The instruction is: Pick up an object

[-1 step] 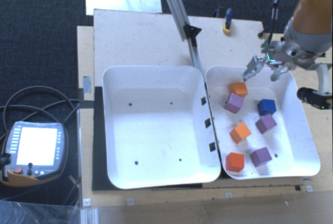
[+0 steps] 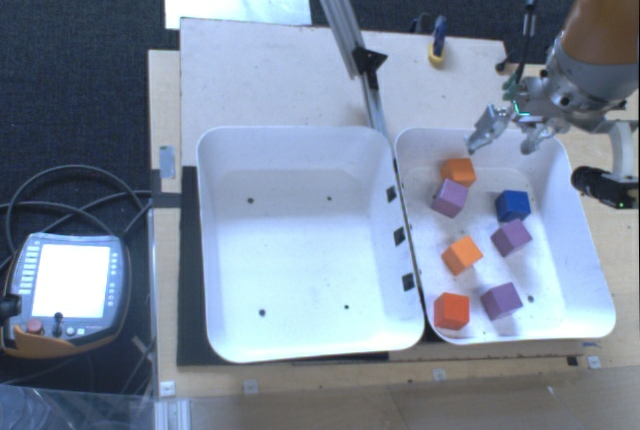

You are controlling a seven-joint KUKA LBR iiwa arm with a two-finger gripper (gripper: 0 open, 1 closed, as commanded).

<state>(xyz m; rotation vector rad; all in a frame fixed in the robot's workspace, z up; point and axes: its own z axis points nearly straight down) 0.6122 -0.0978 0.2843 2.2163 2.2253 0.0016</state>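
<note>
Two white bins sit side by side on the bench [image 2: 300, 68]: the left bin [image 2: 220, 168], then the right bin [image 2: 590, 293] holding seven cubes — three purple, three orange, one blue cube [image 2: 512, 205]. Above its far rim hangs the gripper [image 2: 510, 130], jaws apart and seemingly holding nothing.

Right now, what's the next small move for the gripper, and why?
Probably lower toward the top orange cube. The gripper hovers over the right bin's far edge with nothing held, jaws apart, and that cube lies nearest, just below it in the view.
</note>
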